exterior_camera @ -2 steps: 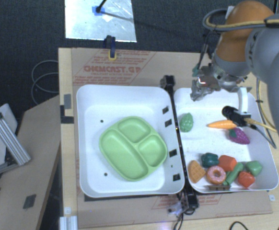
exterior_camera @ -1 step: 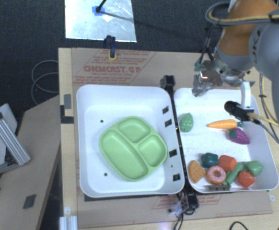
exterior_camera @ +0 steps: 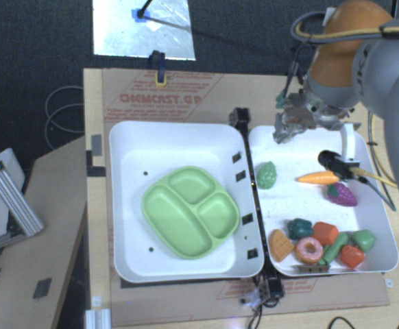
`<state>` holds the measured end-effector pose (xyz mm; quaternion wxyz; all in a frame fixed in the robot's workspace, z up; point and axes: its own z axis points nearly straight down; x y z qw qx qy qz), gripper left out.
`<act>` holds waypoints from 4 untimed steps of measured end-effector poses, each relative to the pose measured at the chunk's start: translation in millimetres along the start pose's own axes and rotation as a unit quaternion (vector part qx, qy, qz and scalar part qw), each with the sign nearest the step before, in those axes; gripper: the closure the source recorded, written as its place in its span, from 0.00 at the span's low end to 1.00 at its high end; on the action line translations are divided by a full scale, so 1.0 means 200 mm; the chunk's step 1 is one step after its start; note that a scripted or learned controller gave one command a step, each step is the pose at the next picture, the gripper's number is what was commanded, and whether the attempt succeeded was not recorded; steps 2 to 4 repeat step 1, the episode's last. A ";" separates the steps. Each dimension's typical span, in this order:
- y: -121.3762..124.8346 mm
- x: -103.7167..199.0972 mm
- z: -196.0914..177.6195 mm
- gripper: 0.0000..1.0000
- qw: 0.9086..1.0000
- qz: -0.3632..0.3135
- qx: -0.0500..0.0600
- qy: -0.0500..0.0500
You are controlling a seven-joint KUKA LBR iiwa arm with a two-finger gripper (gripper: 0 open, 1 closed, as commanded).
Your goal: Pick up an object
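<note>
The right bin (exterior_camera: 386,249) holds several toy foods. A green leafy piece (exterior_camera: 265,175) lies near its left wall, with an orange carrot (exterior_camera: 316,178) and purple grapes (exterior_camera: 342,195) further right. Along the front lie an orange slice (exterior_camera: 280,244), a pink donut (exterior_camera: 309,250), a dark green pepper (exterior_camera: 299,227), a red piece (exterior_camera: 325,232), a green pod (exterior_camera: 334,249), a red tomato (exterior_camera: 352,256) and a light green piece (exterior_camera: 363,238). My gripper (exterior_camera: 285,131) hangs over the bin's far left corner, above and behind the green leafy piece, with nothing seen in it.
The left bin (exterior_camera: 127,156) holds a light green divided plate (exterior_camera: 189,211). A black divider with clips (exterior_camera: 246,177) runs between the bins. The grey arm with its orange band (exterior_camera: 347,26) comes in from the upper right.
</note>
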<state>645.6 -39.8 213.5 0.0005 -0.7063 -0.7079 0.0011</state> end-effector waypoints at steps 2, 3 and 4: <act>-0.01 -0.02 -0.02 1.00 1.000 0.000 -0.001 0.000; -0.01 -0.02 -0.02 1.00 1.000 0.000 -0.001 0.000; -0.01 -0.02 -0.02 1.00 1.000 0.000 -0.001 0.000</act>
